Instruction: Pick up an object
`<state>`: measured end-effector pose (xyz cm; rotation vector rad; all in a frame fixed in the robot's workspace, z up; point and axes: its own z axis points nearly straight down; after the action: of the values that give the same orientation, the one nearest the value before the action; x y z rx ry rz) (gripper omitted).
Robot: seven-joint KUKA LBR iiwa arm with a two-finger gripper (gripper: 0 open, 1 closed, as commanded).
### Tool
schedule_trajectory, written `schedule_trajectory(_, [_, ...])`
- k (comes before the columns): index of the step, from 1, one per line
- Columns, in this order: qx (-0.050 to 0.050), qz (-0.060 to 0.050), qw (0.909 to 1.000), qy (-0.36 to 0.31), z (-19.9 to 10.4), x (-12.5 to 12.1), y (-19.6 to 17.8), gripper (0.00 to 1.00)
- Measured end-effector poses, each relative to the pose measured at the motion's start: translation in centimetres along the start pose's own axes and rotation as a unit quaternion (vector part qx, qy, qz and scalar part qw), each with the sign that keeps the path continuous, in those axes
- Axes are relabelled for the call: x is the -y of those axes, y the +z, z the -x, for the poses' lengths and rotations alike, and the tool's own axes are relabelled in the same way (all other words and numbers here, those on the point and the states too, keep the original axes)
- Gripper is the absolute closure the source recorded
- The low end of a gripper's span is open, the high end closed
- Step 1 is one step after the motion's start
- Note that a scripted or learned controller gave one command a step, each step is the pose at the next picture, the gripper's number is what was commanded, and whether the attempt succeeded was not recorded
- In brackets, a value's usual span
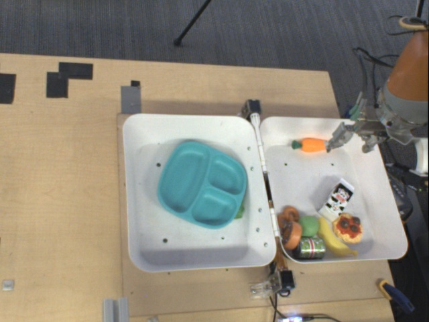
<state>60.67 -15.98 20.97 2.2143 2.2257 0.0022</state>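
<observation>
The carrot (310, 145) lay near the far wall of the right bin (375, 247), its long axis running left-right, orange body leftward and green top toward the gripper (353, 137). The gripper hung just right of that green end, its 2 fingers spread apart with nothing between them; 1 fingertip sat just beside the carrot's top, though contact could not be judged. The carrot lay leftward from the gripper, so a grasp would likely need a short shift that way, fingers straddling the narrow width. Well nearer than the carrot, a carton (337, 199) and a food cluster (318, 230) crowded the bin's near corner.
</observation>
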Motion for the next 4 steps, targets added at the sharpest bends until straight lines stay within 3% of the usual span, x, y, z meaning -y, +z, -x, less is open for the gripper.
schedule_trajectory(1, [0.000,0.002,0.9994,-0.033,-1.1,7.5,12.3,0.00])
schedule_trajectory(2, [0.001,0.002,0.9488,-0.316,-1.6,1.7,12.3,0.00])
schedule_trajectory(3, [0.003,0.005,0.9540,-0.300,-3.5,11.7,12.2,0.00])
schedule_trajectory(4, [0.004,0.008,0.9541,-0.299,-3.5,11.4,11.0,1.00])
